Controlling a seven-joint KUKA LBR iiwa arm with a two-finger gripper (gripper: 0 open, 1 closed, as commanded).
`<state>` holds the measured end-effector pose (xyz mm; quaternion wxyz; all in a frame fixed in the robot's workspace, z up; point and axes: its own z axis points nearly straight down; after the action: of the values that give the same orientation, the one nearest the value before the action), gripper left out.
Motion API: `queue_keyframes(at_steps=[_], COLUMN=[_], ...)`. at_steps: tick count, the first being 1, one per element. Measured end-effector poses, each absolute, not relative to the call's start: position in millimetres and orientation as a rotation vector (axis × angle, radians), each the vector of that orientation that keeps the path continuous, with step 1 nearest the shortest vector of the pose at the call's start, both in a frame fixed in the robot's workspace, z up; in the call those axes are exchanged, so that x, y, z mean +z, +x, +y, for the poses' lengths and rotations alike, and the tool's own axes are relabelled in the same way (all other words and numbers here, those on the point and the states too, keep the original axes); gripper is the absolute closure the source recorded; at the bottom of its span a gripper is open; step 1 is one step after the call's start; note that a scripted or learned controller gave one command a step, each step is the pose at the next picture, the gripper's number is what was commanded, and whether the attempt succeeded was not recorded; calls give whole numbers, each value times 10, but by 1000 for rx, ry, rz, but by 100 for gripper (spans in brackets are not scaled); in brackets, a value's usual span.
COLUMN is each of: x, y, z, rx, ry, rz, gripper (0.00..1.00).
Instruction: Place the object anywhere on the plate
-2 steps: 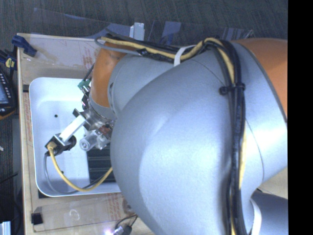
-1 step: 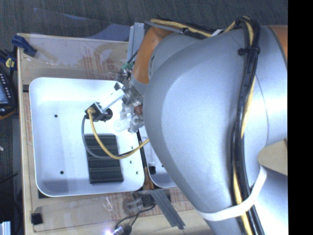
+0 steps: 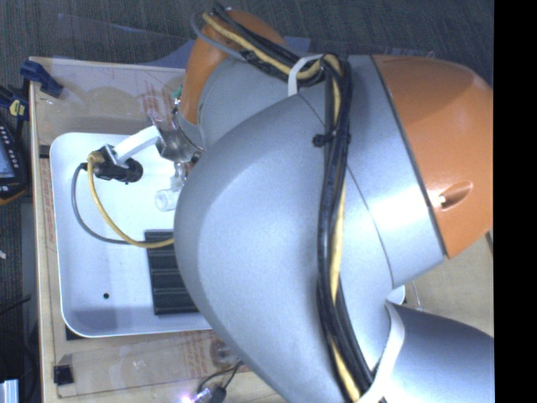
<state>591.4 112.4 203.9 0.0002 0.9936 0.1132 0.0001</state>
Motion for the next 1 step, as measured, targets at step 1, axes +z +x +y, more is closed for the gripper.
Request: queue_keyframes(at_steps=[1], x=[2587], y=[6113], z=[1615], rx=[-5], ry=[3036], rz=[818], gripper=[100])
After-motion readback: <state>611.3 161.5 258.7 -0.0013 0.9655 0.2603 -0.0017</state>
